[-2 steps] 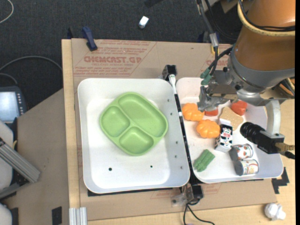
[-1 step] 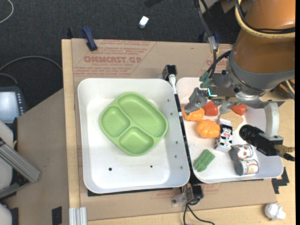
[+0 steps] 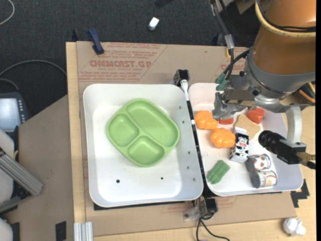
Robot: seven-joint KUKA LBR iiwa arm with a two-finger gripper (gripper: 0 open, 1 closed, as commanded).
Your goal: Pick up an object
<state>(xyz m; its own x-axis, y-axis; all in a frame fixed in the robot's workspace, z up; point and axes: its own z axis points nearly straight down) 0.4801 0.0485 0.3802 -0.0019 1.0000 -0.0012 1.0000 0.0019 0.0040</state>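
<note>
The gripper (image 3: 224,110) is lowered into the right bin (image 3: 286,182) among crowded toys — just beside an orange piece (image 3: 204,120), probably the target — though whether the jaws are spread or pressed together cannot be told, and nothing is seen held.

Arm (image 3: 283,44) cut off at top; end effector (image 3: 224,109) fingertips unclear.
</note>
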